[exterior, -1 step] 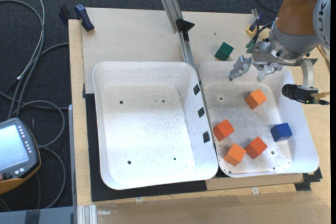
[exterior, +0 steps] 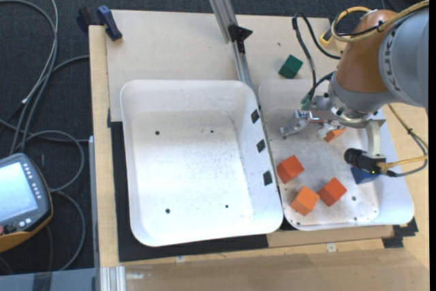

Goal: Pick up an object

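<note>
Three orange blocks (exterior: 291,167) — one green block (exterior: 291,66)

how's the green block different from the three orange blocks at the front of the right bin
The green block is dark green; the three orange blocks are orange to red-orange. The green block sits alone on the bare bench board behind the right bin, while the orange blocks cluster inside that bin near its front. All look like small cubes of similar size.

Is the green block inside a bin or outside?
Outside. The green block sits on the bare bench top, beyond the right bin's far rim.
</note>
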Robot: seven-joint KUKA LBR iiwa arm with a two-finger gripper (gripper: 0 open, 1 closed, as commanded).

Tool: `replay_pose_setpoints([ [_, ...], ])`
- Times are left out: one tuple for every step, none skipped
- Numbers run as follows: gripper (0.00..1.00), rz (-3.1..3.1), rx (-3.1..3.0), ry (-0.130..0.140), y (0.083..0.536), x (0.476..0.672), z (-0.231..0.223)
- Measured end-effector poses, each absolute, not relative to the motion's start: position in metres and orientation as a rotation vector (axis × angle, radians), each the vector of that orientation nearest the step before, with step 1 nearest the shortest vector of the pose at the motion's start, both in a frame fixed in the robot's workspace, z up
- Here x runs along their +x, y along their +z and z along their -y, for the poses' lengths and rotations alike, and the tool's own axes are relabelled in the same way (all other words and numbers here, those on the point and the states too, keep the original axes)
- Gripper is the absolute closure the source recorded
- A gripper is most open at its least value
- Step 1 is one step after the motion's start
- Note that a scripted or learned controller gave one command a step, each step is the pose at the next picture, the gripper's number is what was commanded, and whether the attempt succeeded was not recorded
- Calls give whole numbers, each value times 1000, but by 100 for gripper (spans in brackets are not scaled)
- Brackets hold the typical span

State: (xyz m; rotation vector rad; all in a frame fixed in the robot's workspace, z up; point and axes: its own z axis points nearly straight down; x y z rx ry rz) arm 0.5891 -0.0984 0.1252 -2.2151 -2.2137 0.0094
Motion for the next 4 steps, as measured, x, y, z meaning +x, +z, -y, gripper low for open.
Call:
replay_pose_setpoints([
  [0, 2215, -2216, 6, 97, 542, 88],
  [0, 2229, -2223, -6, 101, 622, 99],
  [0, 2212, -2222, 6, 100, 564, 134],
  [0, 2230, -2222, -7, 101, 667, 138],
])
